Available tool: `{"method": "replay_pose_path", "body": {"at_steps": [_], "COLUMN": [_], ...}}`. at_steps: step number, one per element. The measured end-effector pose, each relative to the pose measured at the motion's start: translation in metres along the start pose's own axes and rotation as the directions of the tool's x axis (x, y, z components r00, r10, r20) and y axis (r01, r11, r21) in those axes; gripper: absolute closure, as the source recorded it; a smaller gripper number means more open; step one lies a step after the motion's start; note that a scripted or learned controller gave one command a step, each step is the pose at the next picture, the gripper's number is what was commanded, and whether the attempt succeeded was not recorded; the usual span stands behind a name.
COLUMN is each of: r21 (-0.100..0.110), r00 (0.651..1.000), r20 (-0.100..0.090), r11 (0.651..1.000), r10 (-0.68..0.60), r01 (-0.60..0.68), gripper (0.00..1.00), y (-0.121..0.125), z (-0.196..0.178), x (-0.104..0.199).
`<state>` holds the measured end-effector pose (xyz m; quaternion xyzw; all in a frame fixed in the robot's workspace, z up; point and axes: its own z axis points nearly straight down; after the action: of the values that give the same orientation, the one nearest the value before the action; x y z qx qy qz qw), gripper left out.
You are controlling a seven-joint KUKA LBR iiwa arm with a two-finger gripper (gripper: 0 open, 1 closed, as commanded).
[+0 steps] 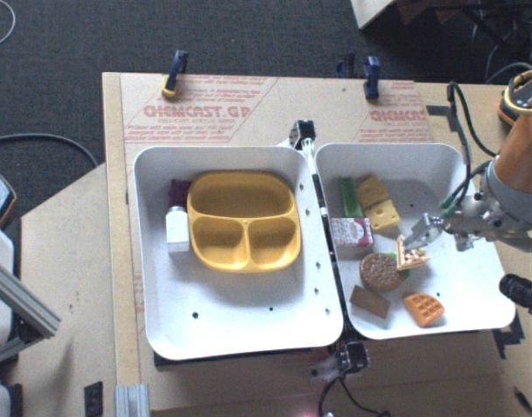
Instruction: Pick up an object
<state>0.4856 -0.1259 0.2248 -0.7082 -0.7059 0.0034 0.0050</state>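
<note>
My gripper (411, 248) reaches in from the right over the middle of the right bin (422, 159). It is shut on a small orange-edged toy slice (412, 258), which sits at its tips and overlaps the edge of a round brown patty (379, 272). Other toy foods lie around it: an orange waffle (423, 308), a brown flat piece (369, 301), a pink and white carton (351, 232), two yellow cheese wedges (379, 205) and a green stick (346, 196).
The left bin (153, 276) holds a yellow divided plate (244, 221), a white bottle (177, 229) and a dark maroon item (179, 188) at its left. Clamps (174, 73) stand at the board's far edge. Cables run by the arm at right.
</note>
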Motion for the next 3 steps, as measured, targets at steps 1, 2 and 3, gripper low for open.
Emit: {"method": "replay_pose_path", "body": {"at_steps": [1,2,3], "r21": [-0.012,-0.004,-0.006], "r00": [1.000,1.000,1.000], "r20": [0.002,0.000,0.000], "r11": [1.000,1.000,1.000], "r10": [-0.003,-0.002,-0.003], "r01": [0.003,0.002,0.003], "gripper": [0.00,0.00,0.00], "y": [0.003,0.004,0.012], "z": [-0.005,0.054,0.101], "x": [0.000,-0.007,-0.005]}}
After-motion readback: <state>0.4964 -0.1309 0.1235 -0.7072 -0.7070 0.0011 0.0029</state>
